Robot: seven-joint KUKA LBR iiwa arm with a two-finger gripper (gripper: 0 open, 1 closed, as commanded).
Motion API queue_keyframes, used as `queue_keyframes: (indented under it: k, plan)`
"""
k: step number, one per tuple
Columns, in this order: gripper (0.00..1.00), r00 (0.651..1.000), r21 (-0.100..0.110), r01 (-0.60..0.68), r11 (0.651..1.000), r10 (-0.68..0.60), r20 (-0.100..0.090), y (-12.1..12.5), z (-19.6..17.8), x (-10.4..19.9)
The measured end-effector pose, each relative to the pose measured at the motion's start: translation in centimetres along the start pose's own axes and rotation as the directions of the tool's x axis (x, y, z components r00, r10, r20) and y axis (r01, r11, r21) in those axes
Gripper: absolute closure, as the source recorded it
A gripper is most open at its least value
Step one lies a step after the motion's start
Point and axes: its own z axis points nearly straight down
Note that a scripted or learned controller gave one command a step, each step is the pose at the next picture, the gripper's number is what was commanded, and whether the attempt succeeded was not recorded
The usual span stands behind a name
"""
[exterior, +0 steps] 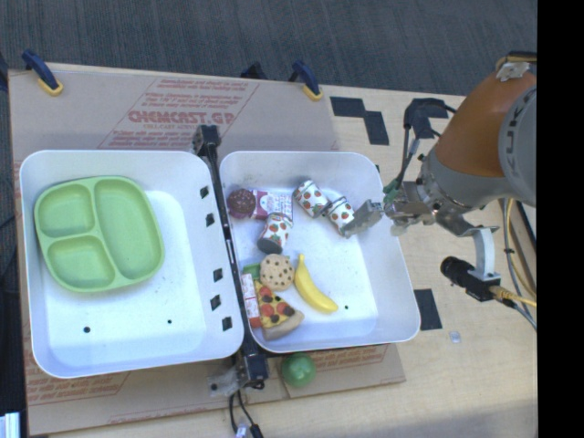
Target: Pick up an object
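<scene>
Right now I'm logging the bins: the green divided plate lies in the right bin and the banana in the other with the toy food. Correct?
Not quite. The camera view shows the green divided plate in the left bin; the banana lies in the other, the right bin, with the toy food.

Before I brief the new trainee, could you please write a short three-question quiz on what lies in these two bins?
1. True or false: the green divided plate lies in the left bin.
2. Which thing lies just right of the cookie in the right bin? A) the banana B) a spoon C) a cup
3. Fill in: the end effector is over the right bin's ____ side, beside the patterned cans.

Key
1. True.
2. A, the banana.
3. Right: it reaches in over the right rim, close to the nearer can. Whether it touches the can cannot be told.
</scene>
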Motion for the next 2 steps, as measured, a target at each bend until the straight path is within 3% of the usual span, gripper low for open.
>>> queue_keyframes:
  k: [1,2]
  plan:
    - [0.00,1.000,0.003,0.002,1.000,-0.002,-0.001,2.7,11.6,2.9]
    - [0.00,1.000,0.000,0.003,1.000,-0.003,0.001,4.7,12.6,7.9]
